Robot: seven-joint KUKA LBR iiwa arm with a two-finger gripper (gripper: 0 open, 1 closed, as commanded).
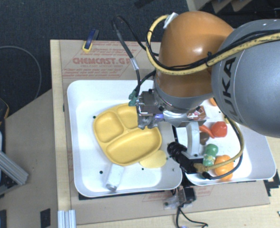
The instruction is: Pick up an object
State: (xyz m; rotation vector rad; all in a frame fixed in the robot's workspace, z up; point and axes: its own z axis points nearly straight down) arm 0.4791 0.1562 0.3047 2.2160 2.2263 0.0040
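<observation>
A yellow divided plate (123,134) lies tilted in the left bin (80,103). Just beyond its right rim a pale yellow piece (154,160) sticks out. A white cylinder (112,178) rests near the bin's front wall. My gripper (146,114) hangs over the plate's upper right edge, under the big orange wrist band (192,46). In the right bin (263,167) lie a red toy (216,128), a green ball (211,150) and an orange piece (223,164), partly hidden by the arm.
The arm's grey body (254,75) covers most of the right bin. Black cables (128,51) run from the wrist over the cardboard sheet (101,56) behind the bins. A black connector (178,153) hangs at the divide between the bins.
</observation>
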